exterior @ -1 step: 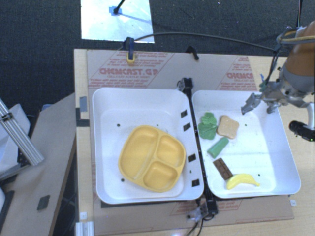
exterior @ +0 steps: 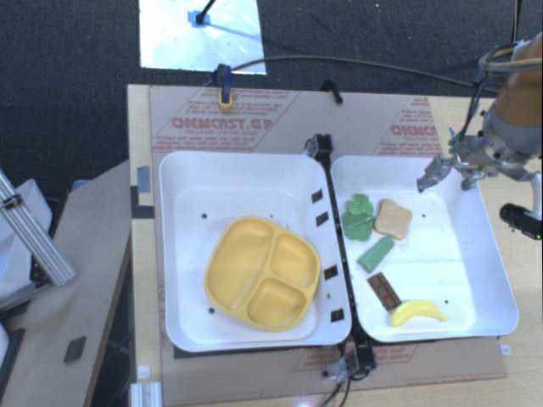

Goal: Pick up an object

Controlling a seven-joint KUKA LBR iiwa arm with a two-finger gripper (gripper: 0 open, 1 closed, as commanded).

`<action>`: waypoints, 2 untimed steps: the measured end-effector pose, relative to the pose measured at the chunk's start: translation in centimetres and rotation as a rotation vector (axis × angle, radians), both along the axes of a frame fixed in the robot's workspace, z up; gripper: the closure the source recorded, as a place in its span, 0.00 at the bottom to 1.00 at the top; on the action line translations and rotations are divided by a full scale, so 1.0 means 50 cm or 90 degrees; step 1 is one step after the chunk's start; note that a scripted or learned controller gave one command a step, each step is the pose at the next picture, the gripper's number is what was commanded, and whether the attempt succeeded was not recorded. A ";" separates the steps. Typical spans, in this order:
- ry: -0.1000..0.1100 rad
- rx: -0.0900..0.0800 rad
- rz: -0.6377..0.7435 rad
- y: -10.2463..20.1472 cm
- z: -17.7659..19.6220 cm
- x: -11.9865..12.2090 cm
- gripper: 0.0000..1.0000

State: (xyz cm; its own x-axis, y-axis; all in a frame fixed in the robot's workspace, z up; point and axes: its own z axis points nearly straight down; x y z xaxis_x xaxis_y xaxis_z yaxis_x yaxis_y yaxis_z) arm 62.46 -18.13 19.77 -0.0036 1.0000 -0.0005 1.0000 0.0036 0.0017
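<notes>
The right bin (exterior: 475,253) holds a green leafy toy (exterior: 359,217), a tan toast slice (exterior: 393,219), a green block (exterior: 376,253), a brown chocolate bar (exterior: 383,290) and a yellow banana (exterior: 417,313). My gripper (exterior: 447,179) hovers over the bin's far edge, up and to the right of the toast. It is open, its fingers spread apart with nothing between them. All the objects lie apart from it on the bin floor.
The left bin (exterior: 191,193) holds a yellow divided plate (exterior: 263,272). A black hinge strip (exterior: 333,236) runs between the bins. A cable (exterior: 356,62) arcs over the bench's far side. A metal rail (exterior: 34,236) stands at the left.
</notes>
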 end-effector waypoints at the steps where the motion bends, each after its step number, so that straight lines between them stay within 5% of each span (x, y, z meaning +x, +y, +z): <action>1: 0.003 0.001 0.001 0.014 -0.121 -0.004 0.00; 2: 0.000 0.000 0.000 0.015 -0.222 -0.002 0.00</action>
State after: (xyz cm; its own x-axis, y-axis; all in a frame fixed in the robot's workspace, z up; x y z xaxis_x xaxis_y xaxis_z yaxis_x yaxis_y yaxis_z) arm 62.38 -17.39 8.69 -0.0039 1.0000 -0.0009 1.0000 0.0039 0.0020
